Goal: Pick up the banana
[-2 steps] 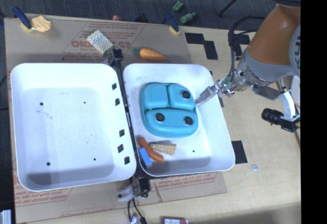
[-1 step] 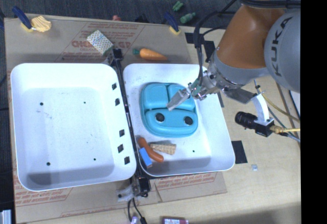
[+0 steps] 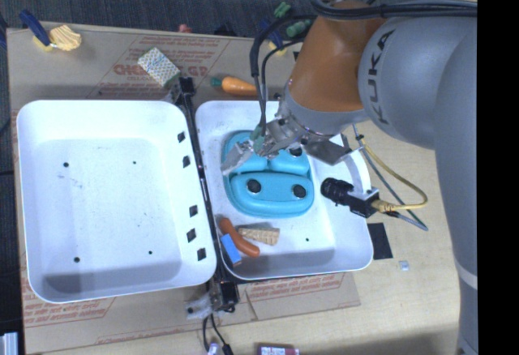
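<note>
Claw (image 3: 261, 147) low over blue toy (image 3: 272, 187); grip width: cannot tell. Probable banana (image 3: 66, 39) on surface (image 3: 105, 53), well away from claw, beyond the other bin (image 3: 36, 207). Advise lifting clear, then re-aiming.

Left bin (image 3: 105, 207): open white floor from wall to wall, free to enter from above.

Right bin (image 3: 316, 263): crowded. A blue plastic moulding (image 3: 272, 191) takes the middle, from near the far wall to past centre. The arm (image 3: 381, 62) hangs over the far half and right side, barring entry from above there.

Near left corner: orange piece (image 3: 247, 246), small blue block (image 3: 229, 250) and tan wedge (image 3: 261, 235) packed together by the dividing wall. Bare floor strip along the near wall, right of the wedge.

Bench (image 3: 413, 305) behind the bins: carrot (image 3: 238, 86) just beside the right bin's far rim; patterned block (image 3: 158, 66) near the left bin's far corner.
</note>
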`<state>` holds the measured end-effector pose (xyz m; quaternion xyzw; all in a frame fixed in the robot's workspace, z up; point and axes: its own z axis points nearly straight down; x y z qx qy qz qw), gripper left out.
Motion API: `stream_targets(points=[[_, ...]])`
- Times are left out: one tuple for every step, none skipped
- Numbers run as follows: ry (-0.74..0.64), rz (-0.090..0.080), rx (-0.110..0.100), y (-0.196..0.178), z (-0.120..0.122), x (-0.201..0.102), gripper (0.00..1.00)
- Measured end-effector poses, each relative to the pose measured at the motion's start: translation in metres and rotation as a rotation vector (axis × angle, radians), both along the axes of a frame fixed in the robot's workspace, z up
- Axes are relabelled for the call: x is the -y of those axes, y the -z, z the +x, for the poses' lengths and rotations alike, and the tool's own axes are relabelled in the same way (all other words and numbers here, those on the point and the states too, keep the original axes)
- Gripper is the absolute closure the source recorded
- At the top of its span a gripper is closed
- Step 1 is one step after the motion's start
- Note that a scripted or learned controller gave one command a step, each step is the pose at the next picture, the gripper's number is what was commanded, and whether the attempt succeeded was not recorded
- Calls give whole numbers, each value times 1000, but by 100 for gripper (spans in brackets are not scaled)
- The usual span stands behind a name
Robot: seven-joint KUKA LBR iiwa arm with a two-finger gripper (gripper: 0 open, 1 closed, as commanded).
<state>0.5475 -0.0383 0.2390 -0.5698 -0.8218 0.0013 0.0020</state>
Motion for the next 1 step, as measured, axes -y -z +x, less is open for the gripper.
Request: stream_targets(points=[[117,-1,-1,26,-51,-71,0]])
